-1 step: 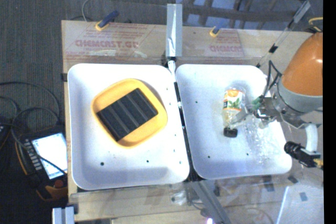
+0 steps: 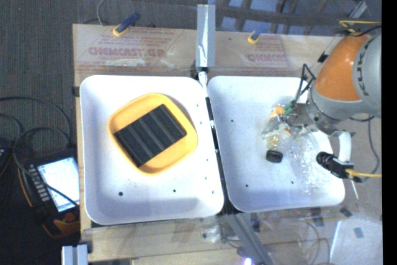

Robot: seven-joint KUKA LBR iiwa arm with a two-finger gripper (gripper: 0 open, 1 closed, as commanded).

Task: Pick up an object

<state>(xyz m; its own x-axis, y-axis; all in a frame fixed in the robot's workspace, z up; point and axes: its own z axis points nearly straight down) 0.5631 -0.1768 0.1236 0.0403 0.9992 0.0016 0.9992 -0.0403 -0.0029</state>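
The right bin (image 2: 248,192) holds a small clear item with orange and yellow bits (image 2: 277,121), a small black cylinder (image 2: 273,156) just below it, and a crinkled clear plastic piece (image 2: 307,161) to the right. My gripper (image 2: 296,113) reaches in from the right under the orange band (image 2: 341,74) and sits low at the right edge of the clear orange item, touching or nearly touching it. In the left bin (image 2: 99,195) lies a yellow tray-like object with a black ribbed top (image 2: 152,132).
A grey post (image 2: 205,40) stands at the back between the bins. Two clamps (image 2: 126,23) hold the board behind the bins. A cable and black connector (image 2: 329,161) hang from the arm over the right bin's right side.
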